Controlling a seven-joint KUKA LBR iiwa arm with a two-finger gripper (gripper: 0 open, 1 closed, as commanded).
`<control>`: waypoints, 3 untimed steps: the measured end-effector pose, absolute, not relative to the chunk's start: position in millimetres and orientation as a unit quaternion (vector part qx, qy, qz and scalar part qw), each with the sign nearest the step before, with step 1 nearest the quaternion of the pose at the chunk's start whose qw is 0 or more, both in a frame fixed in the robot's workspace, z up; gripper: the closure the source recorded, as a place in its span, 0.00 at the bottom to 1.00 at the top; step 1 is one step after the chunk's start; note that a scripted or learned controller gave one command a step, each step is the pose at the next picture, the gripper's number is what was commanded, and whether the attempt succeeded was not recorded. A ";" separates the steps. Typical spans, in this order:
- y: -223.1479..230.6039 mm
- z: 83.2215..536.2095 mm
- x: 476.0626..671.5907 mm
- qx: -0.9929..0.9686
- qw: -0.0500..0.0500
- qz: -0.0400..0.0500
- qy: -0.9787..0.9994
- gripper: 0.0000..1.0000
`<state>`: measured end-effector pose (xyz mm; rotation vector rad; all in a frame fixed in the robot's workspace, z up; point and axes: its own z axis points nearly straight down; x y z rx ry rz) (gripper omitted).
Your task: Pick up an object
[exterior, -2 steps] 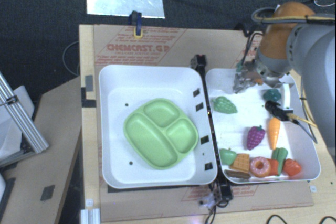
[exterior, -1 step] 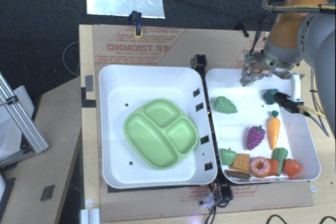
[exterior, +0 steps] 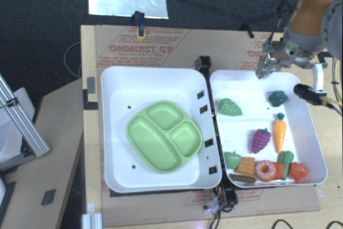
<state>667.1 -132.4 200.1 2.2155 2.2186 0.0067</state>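
The right white bin (exterior: 308,115) holds toy food: a green bumpy vegetable (exterior: 229,107), a dark teal piece (exterior: 277,97), an orange carrot (exterior: 279,134), purple grapes (exterior: 261,139), a pink donut (exterior: 265,170), a waffle-like block (exterior: 246,166), a green piece (exterior: 232,159), a green pepper (exterior: 285,157) and a red piece (exterior: 298,171). My gripper (exterior: 264,69) hangs over the bin's far edge, above and left of the teal piece, with nothing seen between its fingers.
The left white bin (exterior: 115,88) holds a light green divided plate (exterior: 163,135). A black clamp (exterior: 204,63) sits where the bins meet at the back. A blue-and-yellow clamp (exterior: 140,24) stands on the bench's far edge. A black fitting (exterior: 305,93) sits at the right bin's rim.
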 end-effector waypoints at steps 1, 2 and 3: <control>-132.3 226.6 668.4 0.706 0.002 0.002 0.709 1.00; -101.8 231.2 616.0 0.705 -0.001 0.000 0.709 1.00; -74.0 219.4 576.9 0.705 -0.001 0.000 0.709 1.00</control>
